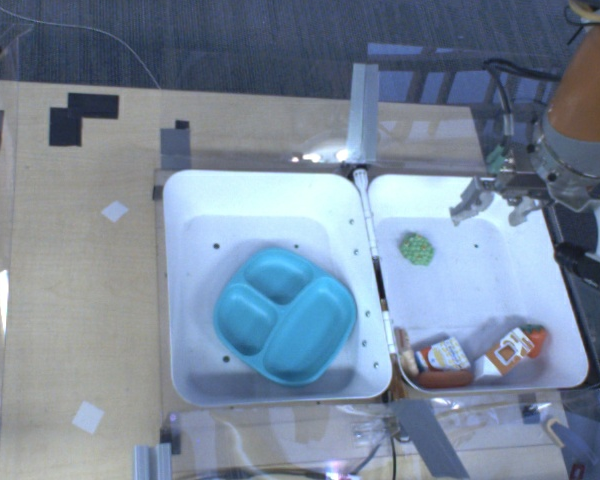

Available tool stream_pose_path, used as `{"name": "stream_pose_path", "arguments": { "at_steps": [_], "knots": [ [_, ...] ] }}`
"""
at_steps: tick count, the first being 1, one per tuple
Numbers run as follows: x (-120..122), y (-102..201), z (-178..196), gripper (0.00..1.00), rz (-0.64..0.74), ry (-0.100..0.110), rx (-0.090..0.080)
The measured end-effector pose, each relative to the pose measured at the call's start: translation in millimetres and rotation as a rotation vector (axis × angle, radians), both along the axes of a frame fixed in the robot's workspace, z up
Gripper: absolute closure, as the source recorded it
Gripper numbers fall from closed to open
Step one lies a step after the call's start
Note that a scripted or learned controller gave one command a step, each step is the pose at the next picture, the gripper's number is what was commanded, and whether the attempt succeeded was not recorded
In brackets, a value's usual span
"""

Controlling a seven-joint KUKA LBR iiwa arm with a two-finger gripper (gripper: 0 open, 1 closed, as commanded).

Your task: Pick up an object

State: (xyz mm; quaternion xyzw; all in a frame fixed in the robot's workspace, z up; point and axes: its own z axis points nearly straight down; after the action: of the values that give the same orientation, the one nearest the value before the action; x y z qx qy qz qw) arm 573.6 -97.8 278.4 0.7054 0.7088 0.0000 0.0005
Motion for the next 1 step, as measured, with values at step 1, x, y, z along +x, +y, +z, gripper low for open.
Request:
{"name": "stream_pose_path", "arguments": {
  "at_steps": [1],
  "knots": [
    [-18.0,-28.9,-77.4,0.00,-0.425,0.002,0.001]
  ]
}}
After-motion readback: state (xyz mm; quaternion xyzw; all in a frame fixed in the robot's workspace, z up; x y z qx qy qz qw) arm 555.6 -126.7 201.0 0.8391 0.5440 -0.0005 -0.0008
